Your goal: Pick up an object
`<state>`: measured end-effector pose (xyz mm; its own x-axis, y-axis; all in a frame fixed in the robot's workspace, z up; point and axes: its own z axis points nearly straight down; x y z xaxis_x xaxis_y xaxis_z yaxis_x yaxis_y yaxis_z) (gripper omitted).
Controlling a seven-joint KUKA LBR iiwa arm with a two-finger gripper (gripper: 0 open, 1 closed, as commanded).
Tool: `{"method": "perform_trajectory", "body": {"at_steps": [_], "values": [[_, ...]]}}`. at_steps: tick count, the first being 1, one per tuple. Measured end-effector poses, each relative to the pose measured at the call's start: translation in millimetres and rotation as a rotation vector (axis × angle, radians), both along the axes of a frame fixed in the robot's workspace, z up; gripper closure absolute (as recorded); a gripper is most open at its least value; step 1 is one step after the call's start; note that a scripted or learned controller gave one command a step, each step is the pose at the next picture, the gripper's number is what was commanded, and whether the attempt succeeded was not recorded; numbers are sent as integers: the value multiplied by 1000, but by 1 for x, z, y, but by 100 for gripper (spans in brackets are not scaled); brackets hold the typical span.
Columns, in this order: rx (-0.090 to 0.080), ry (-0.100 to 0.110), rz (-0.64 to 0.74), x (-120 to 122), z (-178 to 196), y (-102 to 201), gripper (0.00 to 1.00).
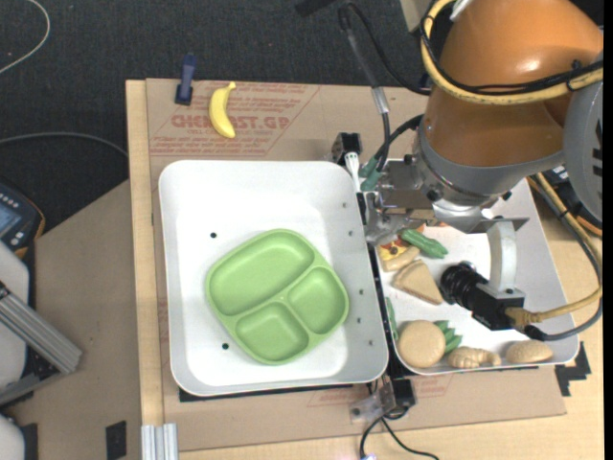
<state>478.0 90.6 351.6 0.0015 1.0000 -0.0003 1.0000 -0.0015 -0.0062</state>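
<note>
The arm [508, 94] fills the upper right of the frame: a glossy orange dome over a broad orange band, then a grey ring beneath it. A yellow-and-black cable [450, 27] loops around the dome. Below the ring sits a grey metal wrist block [407, 195]. At lower right, a black cylinder [474, 295] joins a tan hose [565, 307].

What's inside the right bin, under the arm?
In the right bin lie toy foods: a green pod, a pizza slice, a tan wedge, a round cookie, two peanuts. The arm covers the bin's back half.
</note>
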Motion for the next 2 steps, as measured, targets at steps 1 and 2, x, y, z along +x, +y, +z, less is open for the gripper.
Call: {"method": "perform_trajectory", "body": {"at_steps": [1, 2], "values": [[1, -7, 1, 2, 12, 0, 100], [1, -9, 1, 2, 22, 1, 100]]}}
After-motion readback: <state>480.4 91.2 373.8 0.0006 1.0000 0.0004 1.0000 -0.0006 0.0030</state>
